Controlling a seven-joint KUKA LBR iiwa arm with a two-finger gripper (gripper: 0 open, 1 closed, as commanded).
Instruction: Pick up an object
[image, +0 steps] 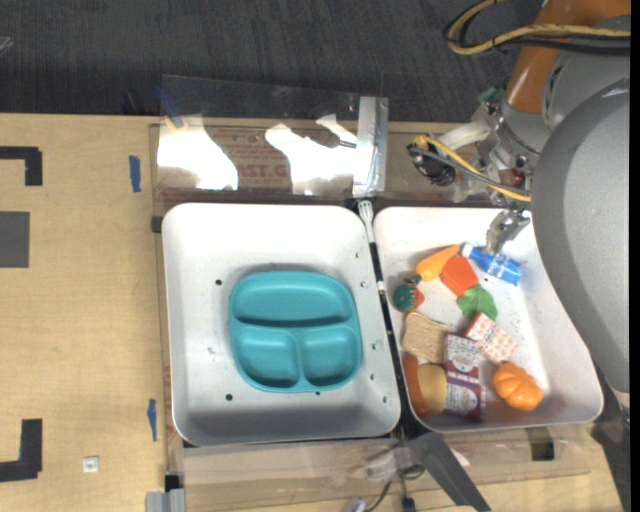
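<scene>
The right bin (570, 330) holds a heap of toy foods: a blue and white packet (497, 266), an orange pepper (437, 263), a red-orange piece (460, 275), a green piece (479, 301), a cracker (423, 337), a pink checked box (493, 338), a purple and white carton (463, 373) and a small orange pumpkin (518, 387). My gripper (505, 228) hangs over the bin's far right part, just above the blue and white packet. Nothing visible is held in it.
The left bin (190, 250) holds a teal divided plate (295, 328). A small green and red toy (407, 295) lies by the wall between the bins. The grey arm (590, 200) covers the right bin's right side. Clear plastic sheeting (260, 150) stands behind the left bin.
</scene>
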